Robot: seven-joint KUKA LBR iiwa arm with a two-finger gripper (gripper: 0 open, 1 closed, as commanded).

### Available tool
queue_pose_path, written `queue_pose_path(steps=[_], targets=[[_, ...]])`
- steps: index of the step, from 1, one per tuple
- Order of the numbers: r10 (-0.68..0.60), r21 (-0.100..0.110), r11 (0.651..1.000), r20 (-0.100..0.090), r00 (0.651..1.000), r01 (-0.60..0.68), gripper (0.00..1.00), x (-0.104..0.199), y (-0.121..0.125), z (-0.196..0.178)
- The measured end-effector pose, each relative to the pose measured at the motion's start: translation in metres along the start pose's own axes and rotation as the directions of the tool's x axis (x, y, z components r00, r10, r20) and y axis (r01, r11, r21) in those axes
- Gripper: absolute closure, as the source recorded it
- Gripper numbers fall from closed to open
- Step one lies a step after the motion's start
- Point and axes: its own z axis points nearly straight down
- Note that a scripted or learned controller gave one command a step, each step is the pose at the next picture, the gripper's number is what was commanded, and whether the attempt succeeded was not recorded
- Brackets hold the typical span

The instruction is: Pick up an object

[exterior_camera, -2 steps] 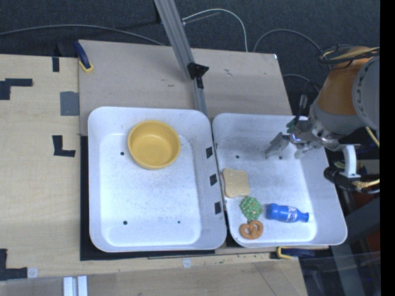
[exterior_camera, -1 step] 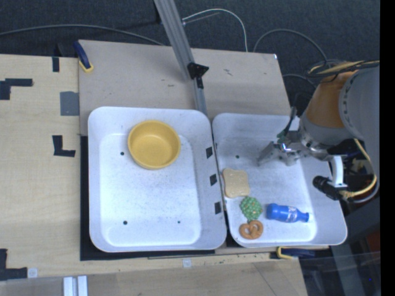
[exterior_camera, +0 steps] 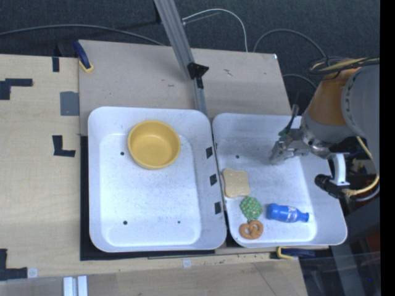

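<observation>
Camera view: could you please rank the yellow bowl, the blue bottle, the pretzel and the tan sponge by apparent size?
1. yellow bowl
2. blue bottle and tan sponge: too alike to rank
3. pretzel

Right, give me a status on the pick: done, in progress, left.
Done: nothing lifted. The blue bottle, green toy, pretzel and tan slice all lie in the right bin; the yellow bowl sits in the left bin.
In progress: the gripper is low over the right bin's upper part, away from the objects.
Left: reaching one, grasping, lifting.
</observation>
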Motion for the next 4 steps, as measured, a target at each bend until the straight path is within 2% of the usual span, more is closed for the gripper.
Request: queue_pose_path(steps=[2, 3, 4], targets=[[0.001, -0.005, 1.000, 0.001, 1.000, -0.001, 1.00, 0.005, 0.008, -0.088], [0.001, -0.005, 1.000, 0.001, 1.000, -0.001, 1.00, 0.005, 0.009, -0.118], [-0.004, -0.003, 1.000, -0.001, 1.000, 0.004, 1.00, 0.057, 0.010, -0.130]])
